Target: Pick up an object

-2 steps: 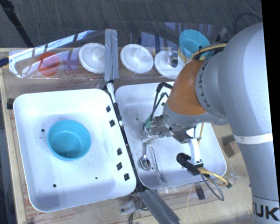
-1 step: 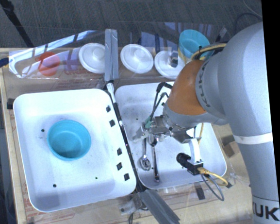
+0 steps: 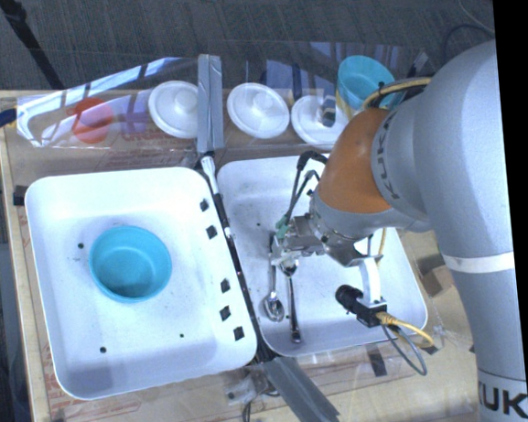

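A metal spoon [image 3: 273, 298] was seen lying in the right bin [image 3: 399, 281], bowl toward the near edge, with a second thin utensil [image 3: 292, 309] just beside it. The claw [image 3: 287, 249] was poised low over the handles' upper ends; whether it was spread or closed could not be told. A blue bowl [image 3: 131, 261] was seen in the left bin [image 3: 53, 215]. The spoon was judged light, stiff and slippery, lying flat; it would best be taken across the narrow handle.
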